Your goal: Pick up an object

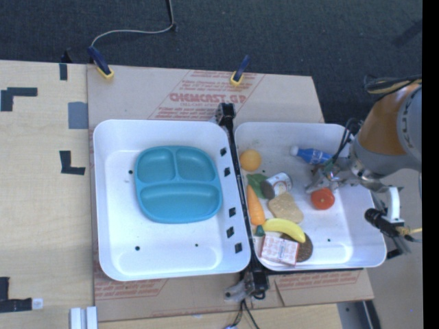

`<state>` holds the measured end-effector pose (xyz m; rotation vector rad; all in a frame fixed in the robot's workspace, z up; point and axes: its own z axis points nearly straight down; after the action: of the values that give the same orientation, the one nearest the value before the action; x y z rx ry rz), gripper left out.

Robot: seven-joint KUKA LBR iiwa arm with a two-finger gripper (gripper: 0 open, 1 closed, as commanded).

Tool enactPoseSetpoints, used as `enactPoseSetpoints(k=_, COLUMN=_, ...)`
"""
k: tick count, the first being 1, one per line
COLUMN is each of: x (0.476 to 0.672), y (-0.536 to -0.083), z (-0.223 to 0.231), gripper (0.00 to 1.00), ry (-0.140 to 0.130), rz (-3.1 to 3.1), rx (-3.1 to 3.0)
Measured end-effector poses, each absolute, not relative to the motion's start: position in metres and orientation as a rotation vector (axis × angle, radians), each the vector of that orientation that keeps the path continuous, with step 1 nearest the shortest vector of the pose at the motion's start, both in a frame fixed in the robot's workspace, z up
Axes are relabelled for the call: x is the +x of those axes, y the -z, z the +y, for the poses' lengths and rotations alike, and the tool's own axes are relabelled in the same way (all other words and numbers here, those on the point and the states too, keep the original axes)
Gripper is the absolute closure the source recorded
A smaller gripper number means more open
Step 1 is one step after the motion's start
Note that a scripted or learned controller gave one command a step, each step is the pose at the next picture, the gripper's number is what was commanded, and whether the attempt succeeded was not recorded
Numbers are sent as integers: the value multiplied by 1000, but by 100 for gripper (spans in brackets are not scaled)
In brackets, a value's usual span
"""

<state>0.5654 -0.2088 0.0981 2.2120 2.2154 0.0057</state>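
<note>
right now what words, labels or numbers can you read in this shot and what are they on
"CHEMCAST GP": red print, seen upside down, on the brown cardboard sheet under the two bins; this reading is uncertain.
More red print lines on the same cardboard, beside that and along its front edge: too small to read.
Red and white packet in the right bin: printed, but too blurred to read.
Small can: label blurred, unreadable.
Blue bottle: nothing legible.
</note>
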Motion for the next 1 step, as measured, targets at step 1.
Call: enactPoseSetpoints(k=1, x=546, y=-178, z=-128, gripper=100, ry=-1, rz=2224, rx=2219)
